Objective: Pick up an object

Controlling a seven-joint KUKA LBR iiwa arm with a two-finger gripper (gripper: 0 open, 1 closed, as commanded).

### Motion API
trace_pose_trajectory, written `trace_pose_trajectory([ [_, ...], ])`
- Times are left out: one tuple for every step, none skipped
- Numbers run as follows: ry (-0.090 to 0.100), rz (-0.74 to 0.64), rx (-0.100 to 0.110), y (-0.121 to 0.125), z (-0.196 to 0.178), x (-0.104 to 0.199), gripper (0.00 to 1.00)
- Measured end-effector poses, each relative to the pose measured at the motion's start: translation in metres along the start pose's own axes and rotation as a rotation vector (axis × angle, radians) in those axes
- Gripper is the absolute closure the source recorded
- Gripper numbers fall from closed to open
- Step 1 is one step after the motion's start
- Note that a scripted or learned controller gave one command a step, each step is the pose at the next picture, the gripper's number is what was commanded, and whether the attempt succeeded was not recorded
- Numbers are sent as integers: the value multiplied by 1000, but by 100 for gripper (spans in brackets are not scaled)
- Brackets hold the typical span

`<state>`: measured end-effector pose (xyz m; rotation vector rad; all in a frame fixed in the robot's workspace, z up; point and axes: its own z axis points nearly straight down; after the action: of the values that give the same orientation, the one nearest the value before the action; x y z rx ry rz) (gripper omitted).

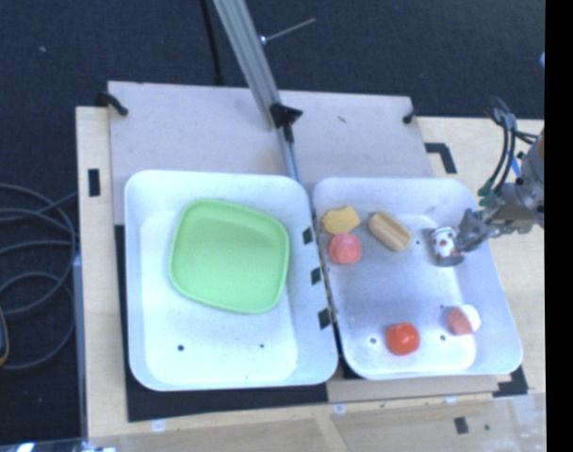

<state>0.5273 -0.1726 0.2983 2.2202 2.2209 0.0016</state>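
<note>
Gripper [449,245] low over the right white bin [494,299], choosing a target.

Whether it is spread or closed cannot be told. Nearest lies the tan bread-roll-shaped toy [390,231], just left; drop squarely over it, clear of the far bin wall, then close.

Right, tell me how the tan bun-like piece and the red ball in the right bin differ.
The tan bun-like piece is elongated and lies at a slant; the red ball is round. The bun is pale brown, the ball bright red-orange. The bun sits in the right bin's far half, beside a yellow piece and a pink one; the ball sits alone near the front wall. Both are small and lie apart from the gripper.
</note>
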Motion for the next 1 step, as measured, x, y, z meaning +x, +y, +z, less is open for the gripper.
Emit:
trace_pose_trajectory([
  [0, -2, 2, -6, 16, 50, 100],
])
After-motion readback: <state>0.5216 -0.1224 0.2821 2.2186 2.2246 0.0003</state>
